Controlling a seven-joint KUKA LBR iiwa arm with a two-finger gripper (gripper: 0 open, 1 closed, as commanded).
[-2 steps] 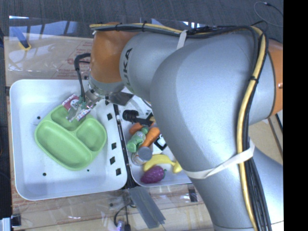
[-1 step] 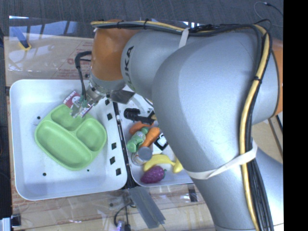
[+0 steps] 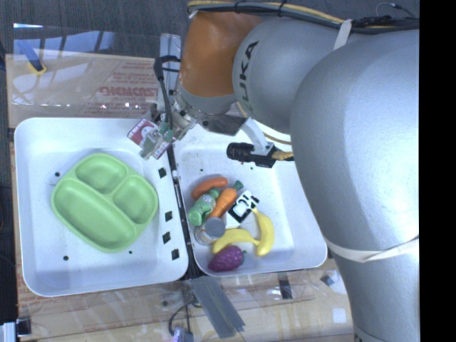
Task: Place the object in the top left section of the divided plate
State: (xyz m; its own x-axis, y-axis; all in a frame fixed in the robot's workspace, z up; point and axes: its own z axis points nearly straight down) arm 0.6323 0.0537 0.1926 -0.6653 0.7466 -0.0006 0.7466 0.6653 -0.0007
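Observation:
The green divided plate (image 3: 105,201) lies in the left bin (image 3: 43,262), and its top left section (image 3: 102,171) holds nothing. My gripper (image 3: 155,140) hangs over the left bin's far right corner, just above and to the right of the plate. It is shut on a small object with a red and white label (image 3: 140,131), which is lifted off the bin floor. The arm's wrist with the orange band (image 3: 210,48) rises behind it and hides part of the right bin's far side.
The right bin (image 3: 303,241) holds a carrot (image 3: 225,199), a yellow banana (image 3: 261,235), purple grapes (image 3: 226,259), a small can (image 3: 211,228), a green item (image 3: 201,209) and a black and white tag (image 3: 244,205). A ridge (image 3: 177,212) separates the bins.

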